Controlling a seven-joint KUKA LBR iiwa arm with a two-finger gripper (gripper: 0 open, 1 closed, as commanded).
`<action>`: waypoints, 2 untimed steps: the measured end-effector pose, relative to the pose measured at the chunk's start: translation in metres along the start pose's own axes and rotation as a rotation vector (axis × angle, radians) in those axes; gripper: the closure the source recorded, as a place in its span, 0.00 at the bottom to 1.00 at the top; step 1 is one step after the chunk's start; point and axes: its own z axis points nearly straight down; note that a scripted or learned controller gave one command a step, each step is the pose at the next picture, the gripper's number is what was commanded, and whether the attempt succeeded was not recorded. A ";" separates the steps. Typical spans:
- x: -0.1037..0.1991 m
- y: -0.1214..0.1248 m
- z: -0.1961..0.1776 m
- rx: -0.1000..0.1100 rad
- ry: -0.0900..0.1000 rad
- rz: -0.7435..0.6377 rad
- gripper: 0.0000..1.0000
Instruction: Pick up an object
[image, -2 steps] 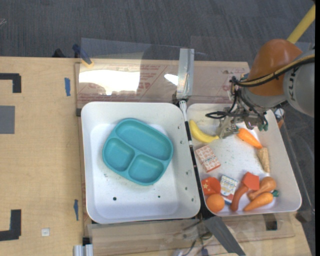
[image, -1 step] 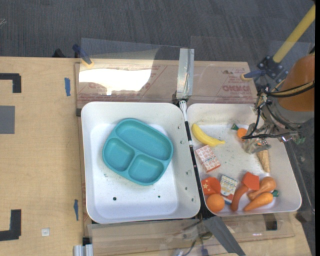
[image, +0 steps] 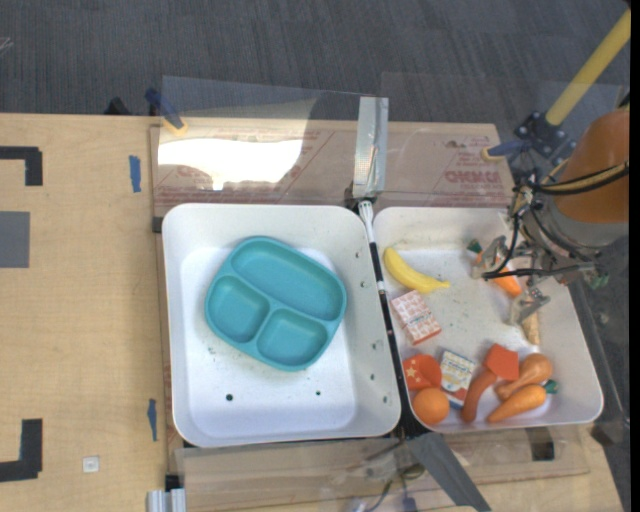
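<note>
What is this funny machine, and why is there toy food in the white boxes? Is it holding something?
That is a robot arm, grey with an orange band, reaching in from the right side of the picture. The camera sits up above the bench and looks down at a slant. At the arm's end is a gripper with two fingers, its hand for picking things up. Wires hide it here, so I cannot tell if it holds anything.

On the bench are two white bins side by side. The left bin has a blue plate with three sections. The right bin has toy food: a yellow banana, an orange, carrots, and a small snack packet. The gripper hovers over this bin, near its far right corner. Its job is to pick up one object.
</note>
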 end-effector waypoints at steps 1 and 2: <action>-0.004 -0.001 -0.012 0.005 -0.012 0.001 1.00; -0.004 0.000 -0.011 0.003 -0.010 0.001 0.00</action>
